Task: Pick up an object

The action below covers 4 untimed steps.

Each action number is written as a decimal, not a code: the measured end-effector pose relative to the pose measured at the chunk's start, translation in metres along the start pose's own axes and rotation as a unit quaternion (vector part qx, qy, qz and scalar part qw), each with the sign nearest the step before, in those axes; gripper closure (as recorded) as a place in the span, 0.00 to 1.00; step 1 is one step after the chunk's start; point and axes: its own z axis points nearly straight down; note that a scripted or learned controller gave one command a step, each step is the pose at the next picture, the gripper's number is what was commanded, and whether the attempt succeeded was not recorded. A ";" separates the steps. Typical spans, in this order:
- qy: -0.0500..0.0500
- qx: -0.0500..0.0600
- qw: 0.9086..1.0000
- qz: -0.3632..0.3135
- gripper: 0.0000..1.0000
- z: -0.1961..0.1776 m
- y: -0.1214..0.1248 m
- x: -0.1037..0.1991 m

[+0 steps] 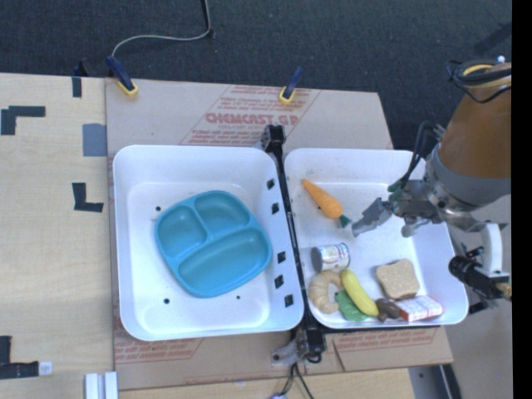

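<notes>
My gripper (389,223) hangs over the right bin (376,166), its two dark fingers spread open with nothing between them. One fingertip (362,222) points toward an orange carrot (322,199) lying just to its left, apart from it. Below the gripper lie a small silver can (332,257) on its side, a yellow banana (355,293), a pale pastry (322,293), a slice of bread (397,278) and a red and white box (419,308).
The left bin (133,173) holds a blue divided plate (214,241). A black divider (283,223) separates the two bins. Cardboard (241,119) lies under both, held by yellow clamps at the back. The arm's orange band (478,131) is at the right.
</notes>
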 end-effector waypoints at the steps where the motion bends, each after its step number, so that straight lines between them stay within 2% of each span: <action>1: 0.000 0.002 1.000 0.000 0.00 0.081 0.066 0.015; 2: 0.000 0.002 1.000 0.000 0.00 0.141 0.131 0.005; 3: 0.000 0.001 1.000 0.000 0.00 0.171 0.167 -0.009; 4: -0.001 -0.001 1.000 0.000 0.00 0.178 0.160 -0.002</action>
